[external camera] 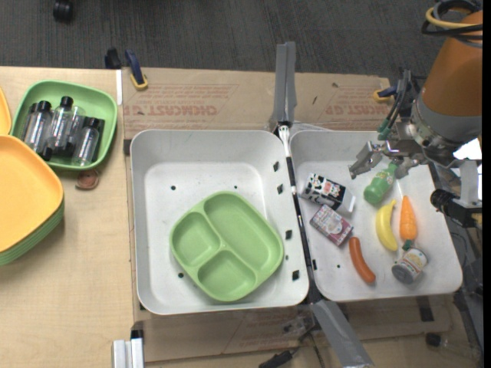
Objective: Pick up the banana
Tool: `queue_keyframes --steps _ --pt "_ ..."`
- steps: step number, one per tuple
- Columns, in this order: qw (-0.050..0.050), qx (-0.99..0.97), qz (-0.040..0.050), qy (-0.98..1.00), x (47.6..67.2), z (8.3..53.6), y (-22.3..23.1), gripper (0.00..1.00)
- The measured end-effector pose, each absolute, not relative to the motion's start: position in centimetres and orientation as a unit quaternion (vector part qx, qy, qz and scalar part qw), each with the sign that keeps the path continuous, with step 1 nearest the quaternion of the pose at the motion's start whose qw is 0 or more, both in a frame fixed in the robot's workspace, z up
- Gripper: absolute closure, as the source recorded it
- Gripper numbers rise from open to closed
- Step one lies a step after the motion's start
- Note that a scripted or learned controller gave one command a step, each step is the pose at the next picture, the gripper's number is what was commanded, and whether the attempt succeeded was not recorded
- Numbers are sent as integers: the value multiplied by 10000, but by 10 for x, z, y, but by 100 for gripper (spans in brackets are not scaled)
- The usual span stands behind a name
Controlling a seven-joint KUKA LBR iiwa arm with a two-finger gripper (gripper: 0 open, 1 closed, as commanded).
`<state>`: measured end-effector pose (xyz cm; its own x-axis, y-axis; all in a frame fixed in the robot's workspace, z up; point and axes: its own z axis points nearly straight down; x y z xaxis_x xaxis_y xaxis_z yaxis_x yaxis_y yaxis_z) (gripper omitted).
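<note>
— Where's the banana [386,226]?
— In the right bin [330,282], between a green bottle [379,185] and a carrot [408,218].
— And the gripper [374,158]?
— Above the bottle, fingers spread open, holding nothing.

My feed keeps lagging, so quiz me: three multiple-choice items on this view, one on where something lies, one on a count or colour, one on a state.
1. Where does the banana lie?
A. On the green tray
B. In the right bin, between the green bottle and the carrot
C. On the cardboard

2. How many compartments has the green tray?
A. Two
B. Three
C. Five

3. How does the tool stand to the banana?
A. Above the right bin, apart from it
B. Clamped on it
C. Over the left bin

Key: 1 B, green bottle to its upper left, carrot beside it. 2 B, three hollows show. 3 A, the banana lies flat, untouched.
</note>
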<state>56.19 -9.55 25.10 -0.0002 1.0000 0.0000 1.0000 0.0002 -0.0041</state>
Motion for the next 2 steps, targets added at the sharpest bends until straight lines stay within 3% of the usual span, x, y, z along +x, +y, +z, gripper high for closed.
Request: queue_keyframes --steps 1,2 --pt "12 -6145 5 -7889 534 167 -171 0" --pt "6 -5768 0 -8169 508 91 -169 0"
